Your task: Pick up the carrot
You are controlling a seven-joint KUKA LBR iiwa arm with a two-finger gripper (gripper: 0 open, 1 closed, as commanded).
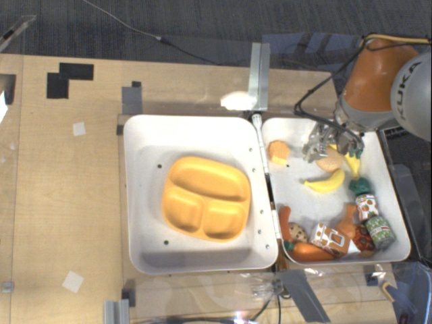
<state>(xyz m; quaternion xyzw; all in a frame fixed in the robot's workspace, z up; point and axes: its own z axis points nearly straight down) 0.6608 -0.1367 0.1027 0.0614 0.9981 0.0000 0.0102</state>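
Wooden bench [61,201] under two white bins [196,130]; dark carpet [169,12] beyond; end effector [329,142] state unclear, over the right bin

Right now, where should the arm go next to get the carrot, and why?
Probably it should swing toward the near edge of the right bin. The gripper sits at the far end, over the pale food piece by the banana, while the carrot lies at the near edge among other toys.

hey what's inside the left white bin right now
Inside the left bin lies a yellow divided tray, open side up, its compartments bare. Anything under the tray is covered.
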